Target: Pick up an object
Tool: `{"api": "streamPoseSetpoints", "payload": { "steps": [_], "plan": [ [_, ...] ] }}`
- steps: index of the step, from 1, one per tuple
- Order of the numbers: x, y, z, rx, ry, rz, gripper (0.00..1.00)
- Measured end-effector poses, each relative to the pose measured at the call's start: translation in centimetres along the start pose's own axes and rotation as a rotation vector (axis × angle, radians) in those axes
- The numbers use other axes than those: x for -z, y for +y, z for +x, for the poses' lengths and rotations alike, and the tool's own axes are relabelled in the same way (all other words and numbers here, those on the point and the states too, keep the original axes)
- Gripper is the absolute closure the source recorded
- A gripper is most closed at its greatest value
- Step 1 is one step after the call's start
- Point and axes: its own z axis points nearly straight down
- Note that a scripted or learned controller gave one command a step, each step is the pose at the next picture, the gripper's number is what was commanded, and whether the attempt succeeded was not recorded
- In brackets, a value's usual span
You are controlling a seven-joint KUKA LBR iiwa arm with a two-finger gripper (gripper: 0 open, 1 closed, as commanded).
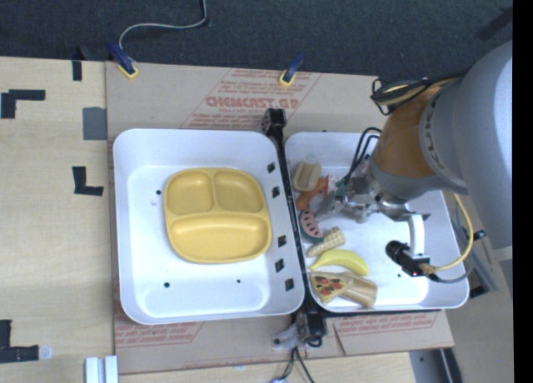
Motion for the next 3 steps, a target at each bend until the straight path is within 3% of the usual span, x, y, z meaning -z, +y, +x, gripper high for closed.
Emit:
{"api": "streamPoseSetpoints", "payload": {
  "steps": [1, 2, 3],
  "plan": [
    [0.94, 0.02, 0.11, 0.001, 0.003, 0.001, 1.0],
    [0.93, 0.0, 0.08, 0.0, 0.002, 0.001, 0.0],
    [1.84, 0.0, 0.12, 0.001, 0.003, 0.002, 1.0]
  ]
}}
